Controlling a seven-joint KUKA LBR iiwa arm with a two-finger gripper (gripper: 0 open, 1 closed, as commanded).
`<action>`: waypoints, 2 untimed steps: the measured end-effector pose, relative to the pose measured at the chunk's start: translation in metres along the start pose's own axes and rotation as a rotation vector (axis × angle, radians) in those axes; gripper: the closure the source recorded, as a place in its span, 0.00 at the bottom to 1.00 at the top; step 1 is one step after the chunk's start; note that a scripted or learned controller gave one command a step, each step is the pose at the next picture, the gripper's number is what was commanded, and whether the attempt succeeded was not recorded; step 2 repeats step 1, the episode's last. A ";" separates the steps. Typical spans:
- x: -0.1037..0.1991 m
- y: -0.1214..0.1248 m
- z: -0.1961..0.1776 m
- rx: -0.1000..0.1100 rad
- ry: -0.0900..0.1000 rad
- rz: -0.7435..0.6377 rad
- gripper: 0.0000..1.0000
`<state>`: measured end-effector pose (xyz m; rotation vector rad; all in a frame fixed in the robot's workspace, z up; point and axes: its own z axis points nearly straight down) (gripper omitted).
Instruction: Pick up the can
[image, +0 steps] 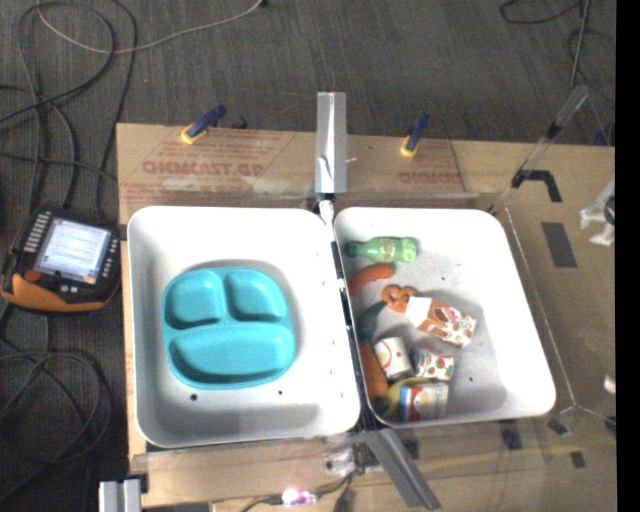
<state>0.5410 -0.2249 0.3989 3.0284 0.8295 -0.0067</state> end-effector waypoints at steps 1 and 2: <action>-0.046 -0.031 0.193 0.006 0.000 0.142 1.00; -0.046 -0.031 0.193 0.006 0.000 0.142 1.00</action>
